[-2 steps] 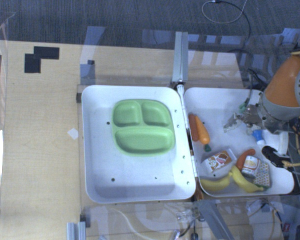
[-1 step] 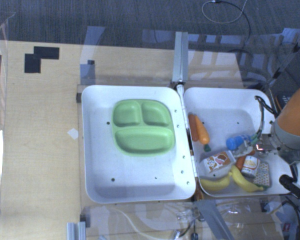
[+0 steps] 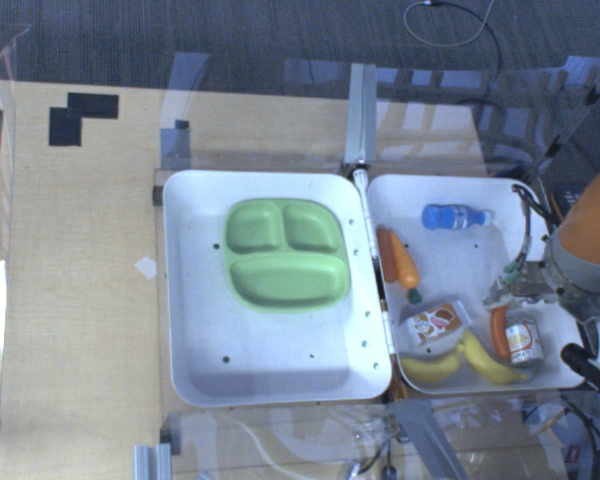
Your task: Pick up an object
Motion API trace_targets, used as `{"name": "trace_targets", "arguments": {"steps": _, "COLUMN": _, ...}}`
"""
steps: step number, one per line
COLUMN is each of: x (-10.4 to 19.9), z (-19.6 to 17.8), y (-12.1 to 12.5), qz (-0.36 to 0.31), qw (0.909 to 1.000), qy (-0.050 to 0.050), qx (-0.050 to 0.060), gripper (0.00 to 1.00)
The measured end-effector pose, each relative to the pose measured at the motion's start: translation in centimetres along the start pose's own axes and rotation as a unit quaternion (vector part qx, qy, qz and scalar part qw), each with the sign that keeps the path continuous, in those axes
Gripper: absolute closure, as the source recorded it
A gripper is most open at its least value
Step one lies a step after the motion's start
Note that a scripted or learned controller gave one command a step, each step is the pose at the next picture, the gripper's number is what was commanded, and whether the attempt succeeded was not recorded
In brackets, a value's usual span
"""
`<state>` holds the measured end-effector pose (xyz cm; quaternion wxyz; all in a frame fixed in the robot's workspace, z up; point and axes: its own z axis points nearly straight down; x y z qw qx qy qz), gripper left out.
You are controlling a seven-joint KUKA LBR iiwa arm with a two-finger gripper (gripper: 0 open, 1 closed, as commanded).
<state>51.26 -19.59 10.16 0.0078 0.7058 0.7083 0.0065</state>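
Note:
The right bin (image 3: 450,193) holds a blue bottle (image 3: 455,216) lying at the back, an orange carrot (image 3: 399,258) by the left wall, and a small printed packet (image 3: 435,325). A yellow banana (image 3: 430,368) and a second banana (image 3: 490,363) lie along the front. A small can (image 3: 521,342) lies next to a red-orange piece (image 3: 498,330) at the front right. My gripper (image 3: 513,290) reaches in from the right and hangs just above the can and the red-orange piece. The arm's orange band (image 3: 592,230) is at the right edge.
The left bin (image 3: 195,298) carries a green divided plate (image 3: 285,253). A metal divider (image 3: 359,118) runs between the bins at the back. Cables (image 3: 535,208) hang by the arm along the right bin's right wall.

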Motion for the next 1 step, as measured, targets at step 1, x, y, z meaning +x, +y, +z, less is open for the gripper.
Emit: {"name": "trace_targets", "arguments": {"steps": 1, "x": 8.12, "z": -9.43, "y": 0.31, "qz": 0.032, "qw": 0.9995, "qy": 0.000, "qx": 0.007, "gripper": 1.00}}
